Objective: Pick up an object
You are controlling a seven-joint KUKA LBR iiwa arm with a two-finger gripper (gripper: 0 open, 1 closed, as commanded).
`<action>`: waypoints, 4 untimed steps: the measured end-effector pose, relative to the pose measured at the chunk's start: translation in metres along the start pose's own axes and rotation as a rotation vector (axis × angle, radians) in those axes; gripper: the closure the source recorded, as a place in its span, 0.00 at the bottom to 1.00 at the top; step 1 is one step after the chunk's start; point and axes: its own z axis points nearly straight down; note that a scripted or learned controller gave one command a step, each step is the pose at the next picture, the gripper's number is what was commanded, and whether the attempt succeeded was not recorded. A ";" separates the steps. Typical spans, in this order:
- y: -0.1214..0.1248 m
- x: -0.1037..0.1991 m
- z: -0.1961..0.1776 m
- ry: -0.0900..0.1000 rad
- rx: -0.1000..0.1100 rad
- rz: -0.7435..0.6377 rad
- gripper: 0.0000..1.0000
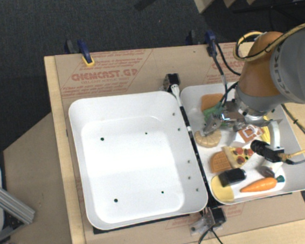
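Gripper (215, 118) low in right bin (297, 155), tips just above the cookie (207, 138). Carrot (259, 185) near bin's front edge. Jaw state: can't tell.

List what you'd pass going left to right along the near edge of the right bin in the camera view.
Yellow banana-like piece → black block → orange carrot.

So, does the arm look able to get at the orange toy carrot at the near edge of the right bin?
Probably yes. The orange toy carrot lies uncovered on top, apart from the gripper, with nothing above it; only a black block sits close beside it.
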 end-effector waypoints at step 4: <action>0.040 0.076 -0.087 -0.001 -0.004 -0.004 1.00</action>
